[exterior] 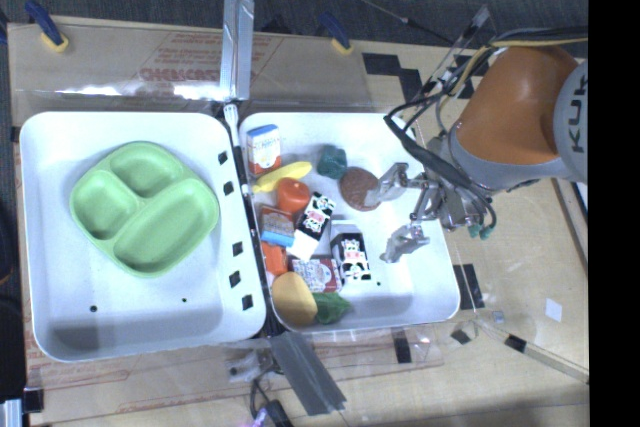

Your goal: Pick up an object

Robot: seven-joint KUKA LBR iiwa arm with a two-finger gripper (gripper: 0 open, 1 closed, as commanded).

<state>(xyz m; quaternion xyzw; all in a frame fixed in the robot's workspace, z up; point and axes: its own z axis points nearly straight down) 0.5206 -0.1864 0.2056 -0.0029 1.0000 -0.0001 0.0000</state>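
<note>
Between my gripper's (398,210) spread fingers (392,177) I see bare bin (425,285) floor; they hold nothing. Just left of the upper finger lies a brown ball (358,187), touching or nearly so; being round, it shows no long axis. Farther left, a banana (279,176) runs lengthwise left-right, its right tip raised toward the fingers.

arm (560,115): white letters "KU" legible, likely KUKA | small carton (264,147): label print unreadable
</note>
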